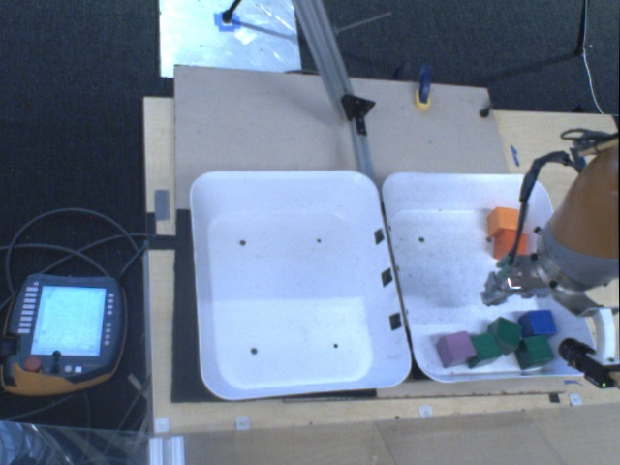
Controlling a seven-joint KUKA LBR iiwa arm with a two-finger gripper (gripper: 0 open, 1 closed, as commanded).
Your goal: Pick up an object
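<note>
Pincer: over the right white plastic bin, below the orange block; opening impossible to tell.
Blocks: pink block, green cubes, blue cube below the pincer.

Both bins are seen as white: left bin with a few small dark dots, right bin faintly speckled. In the right bin, an orange block, a purple block, two green blocks and a blue block are noted. The arm is shown orange above grey. The tabletop is pale tan, on dark carpet. A grey pendant with a pale screen and orange edge is seen at left.
</note>
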